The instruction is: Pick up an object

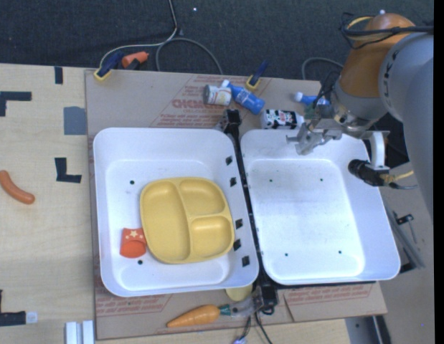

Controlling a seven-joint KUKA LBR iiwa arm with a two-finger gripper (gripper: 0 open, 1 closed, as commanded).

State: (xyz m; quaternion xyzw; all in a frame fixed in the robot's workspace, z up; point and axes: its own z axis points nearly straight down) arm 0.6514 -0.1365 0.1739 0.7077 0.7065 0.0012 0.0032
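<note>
A yellow divided plate [186, 218] lies in the left white bin [110, 156]. A small red block with a yellow star [133, 242] rests against the plate's lower left edge. My gripper [305, 142] hangs over the back rim of the right white bin [315, 264], far from the plate and the red block. I see nothing held in it. The grey arm with its orange band [369, 63] comes in from the upper right.
Outside the bins lie a carrot [196, 315] at the front, a sausage [16, 187] on the far left, a blue and white bottle [236, 95] and a black-and-white item [279, 119] behind the bins. Cables run along the back.
</note>
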